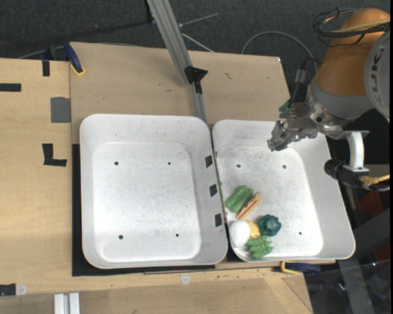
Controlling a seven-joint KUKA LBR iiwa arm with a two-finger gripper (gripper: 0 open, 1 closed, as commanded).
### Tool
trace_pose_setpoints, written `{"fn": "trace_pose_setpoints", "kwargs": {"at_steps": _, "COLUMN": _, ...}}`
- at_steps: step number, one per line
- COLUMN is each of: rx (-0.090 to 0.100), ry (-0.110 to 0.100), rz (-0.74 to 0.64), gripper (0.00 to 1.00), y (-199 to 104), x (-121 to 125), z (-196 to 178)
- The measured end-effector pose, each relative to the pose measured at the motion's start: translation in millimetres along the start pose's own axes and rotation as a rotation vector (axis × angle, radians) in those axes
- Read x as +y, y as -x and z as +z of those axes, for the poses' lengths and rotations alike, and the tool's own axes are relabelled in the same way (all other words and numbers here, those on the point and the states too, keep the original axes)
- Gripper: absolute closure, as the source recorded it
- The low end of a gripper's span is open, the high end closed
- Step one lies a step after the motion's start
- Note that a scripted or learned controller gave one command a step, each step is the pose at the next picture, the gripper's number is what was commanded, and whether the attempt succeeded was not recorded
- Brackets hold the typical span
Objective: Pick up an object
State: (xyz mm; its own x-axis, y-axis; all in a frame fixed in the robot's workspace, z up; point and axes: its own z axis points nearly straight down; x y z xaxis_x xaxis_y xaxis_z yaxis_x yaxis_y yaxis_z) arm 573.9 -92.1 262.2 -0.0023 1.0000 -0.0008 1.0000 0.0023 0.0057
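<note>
Claw (277,142) is hanging over the right bin's (314,175) far side, can't tell its state. Toys (252,221) are sitting piled near the front-left corner, probably light, slick plastic; grabbing the green one (239,198) across its width looks easiest.

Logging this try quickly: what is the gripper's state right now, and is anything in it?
Gripper: cannot be told; it hangs over the right bin's far part, apart from the small objects near that bin's front.

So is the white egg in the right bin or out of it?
In: the egg lies inside the right bin, by its near-left corner.
</note>
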Motion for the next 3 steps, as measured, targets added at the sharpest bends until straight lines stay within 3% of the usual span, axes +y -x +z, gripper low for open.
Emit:
{"fn": "trace_pose_setpoints", "kwargs": {"at_steps": 2, "rx": 0.001, "ry": -0.007, "rz": -0.004, "gripper": 1.0, "y": -97.0, "x": 29.1, "z": 10.3}}
{"fn": "trace_pose_setpoints", "kwargs": {"at_steps": 3, "rx": 0.001, "ry": -0.009, "rz": -0.003, "gripper": 1.0, "y": -144.1, "x": 32.6, "z": 30.2}}
